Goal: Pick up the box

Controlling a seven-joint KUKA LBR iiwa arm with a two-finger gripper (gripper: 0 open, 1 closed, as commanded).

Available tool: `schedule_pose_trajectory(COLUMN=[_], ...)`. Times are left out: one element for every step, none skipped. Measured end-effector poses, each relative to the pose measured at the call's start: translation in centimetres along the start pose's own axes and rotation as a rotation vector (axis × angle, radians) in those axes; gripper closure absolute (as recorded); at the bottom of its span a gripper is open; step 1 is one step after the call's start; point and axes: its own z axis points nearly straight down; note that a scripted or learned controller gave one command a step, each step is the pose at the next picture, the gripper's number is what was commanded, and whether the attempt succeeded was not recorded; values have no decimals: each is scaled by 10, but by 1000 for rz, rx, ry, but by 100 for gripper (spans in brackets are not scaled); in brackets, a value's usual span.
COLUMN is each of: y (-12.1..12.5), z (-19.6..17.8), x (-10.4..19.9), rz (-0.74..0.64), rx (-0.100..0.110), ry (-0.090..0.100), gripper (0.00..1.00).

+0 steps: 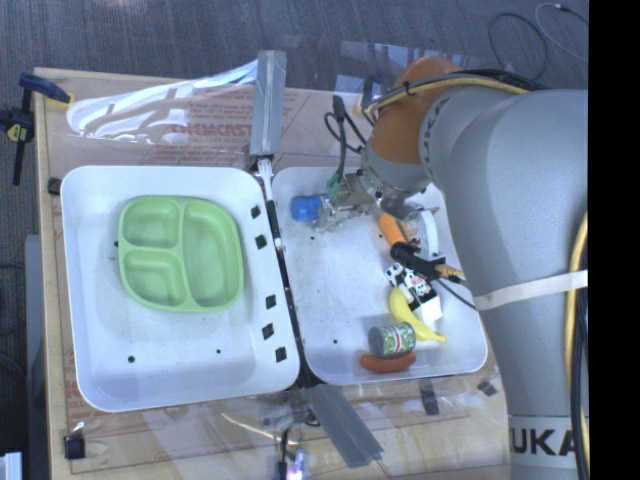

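Resting on wooden bench (50, 268) | two white bins (170, 383) | grey carpet (150, 18)

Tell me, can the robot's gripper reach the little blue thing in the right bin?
Probably yes. The gripper hangs just beside the blue thing near the far edge of the right bin, with nothing between them. The banana and can lie well away.

Bright, even light from above, and both white bins (90, 368) sit close to washed out, their rims glowing. Glare streaks the clear plastic sheet (160, 108) at the top left. Shadows are soft and short beside the green divided plate (180, 253). The picture is slightly soft and grainy overall, and small items blur together.
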Motion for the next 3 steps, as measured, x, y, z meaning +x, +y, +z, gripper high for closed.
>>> schedule_pose_trajectory(y=[0, 1, 1], z=[0, -8, -8], x=[1, 2, 2], rz=[-1, -7, -8], rx=[0, 1, 1], ry=[0, 3, 3], gripper=[0, 100, 0])
